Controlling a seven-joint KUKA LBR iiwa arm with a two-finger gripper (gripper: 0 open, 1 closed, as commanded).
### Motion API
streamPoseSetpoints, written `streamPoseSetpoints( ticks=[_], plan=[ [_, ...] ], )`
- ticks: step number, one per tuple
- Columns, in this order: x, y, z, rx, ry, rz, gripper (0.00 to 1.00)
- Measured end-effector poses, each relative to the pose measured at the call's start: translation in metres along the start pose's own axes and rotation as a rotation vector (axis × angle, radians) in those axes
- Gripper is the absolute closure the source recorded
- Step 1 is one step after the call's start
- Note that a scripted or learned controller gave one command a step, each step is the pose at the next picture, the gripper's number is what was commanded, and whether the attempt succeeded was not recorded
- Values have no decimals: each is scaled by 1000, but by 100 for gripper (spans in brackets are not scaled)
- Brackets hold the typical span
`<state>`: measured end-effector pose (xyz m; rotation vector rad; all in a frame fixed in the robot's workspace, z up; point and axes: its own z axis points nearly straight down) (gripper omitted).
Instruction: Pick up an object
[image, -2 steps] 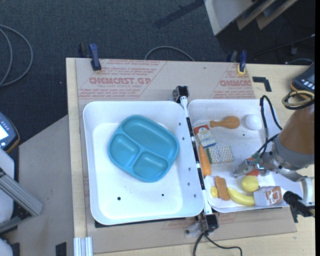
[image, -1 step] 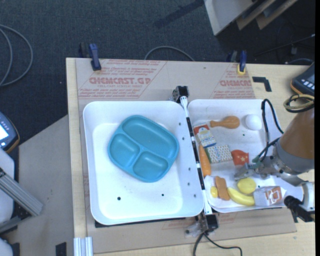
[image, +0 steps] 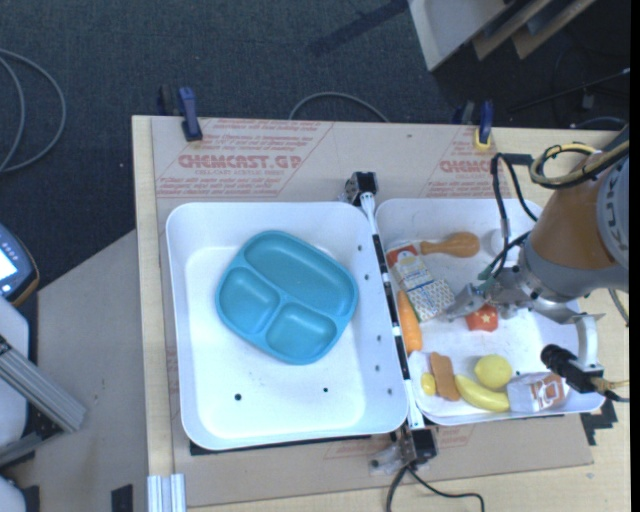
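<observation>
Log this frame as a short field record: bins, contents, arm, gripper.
left bin: blue plate
right bin: carrot, banana, lemon, red block, wooden spoon, small packets
arm: over right bin, reaching in from the right
gripper: low, beside red block; nothing seen between fingers

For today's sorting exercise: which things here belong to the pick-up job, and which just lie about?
Job: pincer; red block beside it; banana; lemon; carrot; right bin.
Lying about: blue plate; left bin; clamps.
</observation>
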<state>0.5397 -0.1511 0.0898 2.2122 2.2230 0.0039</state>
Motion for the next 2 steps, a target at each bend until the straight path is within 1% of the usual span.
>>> streamPoseSetpoints(
  ticks=[1, 2],
  plan=[
    [-2, -3, -10, 2, 0, 4, 100],
    [75, 27, -101, -6, 3, -5, 100]
  ],
)
